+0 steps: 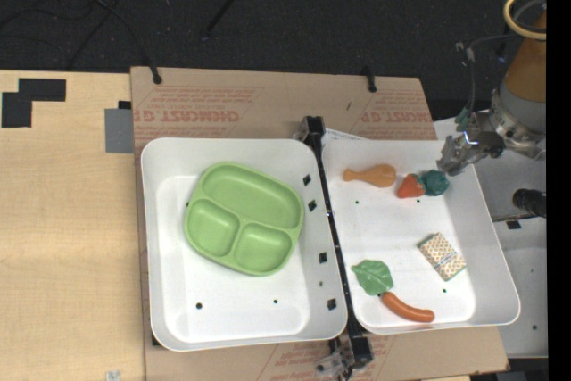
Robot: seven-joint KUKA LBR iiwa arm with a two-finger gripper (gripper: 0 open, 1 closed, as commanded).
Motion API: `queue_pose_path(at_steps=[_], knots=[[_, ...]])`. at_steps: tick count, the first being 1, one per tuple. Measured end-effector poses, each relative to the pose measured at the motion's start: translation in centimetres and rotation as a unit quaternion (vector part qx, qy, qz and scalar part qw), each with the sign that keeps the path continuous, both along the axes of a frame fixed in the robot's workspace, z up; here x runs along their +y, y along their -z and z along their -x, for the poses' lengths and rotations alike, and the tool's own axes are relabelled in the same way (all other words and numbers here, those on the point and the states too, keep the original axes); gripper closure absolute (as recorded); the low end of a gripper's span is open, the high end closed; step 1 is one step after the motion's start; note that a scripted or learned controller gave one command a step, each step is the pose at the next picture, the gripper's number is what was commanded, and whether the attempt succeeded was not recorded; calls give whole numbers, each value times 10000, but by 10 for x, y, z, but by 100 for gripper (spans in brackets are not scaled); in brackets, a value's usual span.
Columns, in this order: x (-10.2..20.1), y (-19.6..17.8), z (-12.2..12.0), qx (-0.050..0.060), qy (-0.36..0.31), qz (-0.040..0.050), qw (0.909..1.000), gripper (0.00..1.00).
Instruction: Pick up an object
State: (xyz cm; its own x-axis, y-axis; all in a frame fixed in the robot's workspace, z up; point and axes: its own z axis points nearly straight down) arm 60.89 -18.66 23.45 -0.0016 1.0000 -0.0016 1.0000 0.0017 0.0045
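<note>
The right bin [486,219] holds several small objects. An orange toy drumstick [370,177] lies near its far edge, with a red-orange piece [409,186] and a teal lump [435,183] touching each other just right of it. A patterned little box [442,255] sits at mid right. A green leaf-shaped toy [372,276] and an orange sausage-like toy [409,308] lie near the front. My gripper [453,154] hangs over the bin's far right corner, just above and slightly right of the teal lump. Nothing is visibly held.
The left bin [165,299] carries a light green divided plate [244,217]. A black divider [326,219] runs between the bins. Cardboard [268,107] lies behind both bins, and the arm's grey wrist with its orange band [526,76] stands at the right.
</note>
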Motion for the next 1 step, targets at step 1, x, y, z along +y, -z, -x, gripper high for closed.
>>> queue_pose_path(at_steps=[1], knots=[[-1, -9, 0, 26, -1, -8, 10000, 100]])
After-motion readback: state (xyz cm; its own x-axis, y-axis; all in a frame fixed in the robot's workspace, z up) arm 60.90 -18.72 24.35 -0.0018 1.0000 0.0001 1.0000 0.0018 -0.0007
